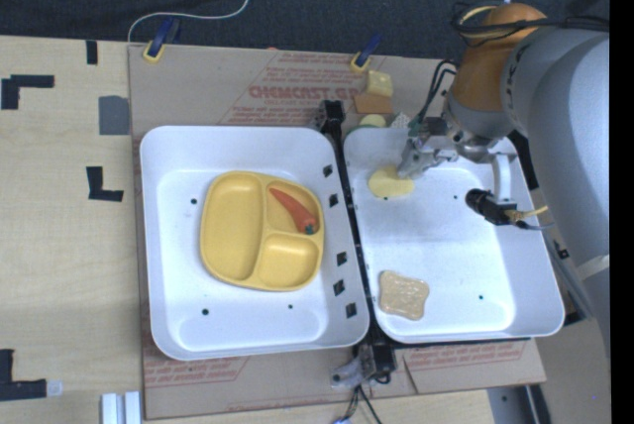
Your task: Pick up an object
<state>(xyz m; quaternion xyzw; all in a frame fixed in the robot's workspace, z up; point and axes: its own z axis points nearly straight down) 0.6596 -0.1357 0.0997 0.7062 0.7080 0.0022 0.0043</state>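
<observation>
In the right bin (515, 313), a pale yellow rounded piece (388, 184) lies near the far left corner. My gripper (414, 162) reaches down just beyond it, its tip at the piece's upper right edge. A tan, toast-like slab (403, 294) rests near the bin's front left. The left bin (168, 313) holds a yellow divided plate (248, 234) with a red chili pepper (294, 208) in one compartment.
Behind the bins, on the cardboard, sit a small yellow block (379, 81), a brown block (371, 102) and a pale round item (371, 121). The grey arm with its orange band (490, 65) covers the right bin's far right side. A black divider (342, 214) runs between the bins.
</observation>
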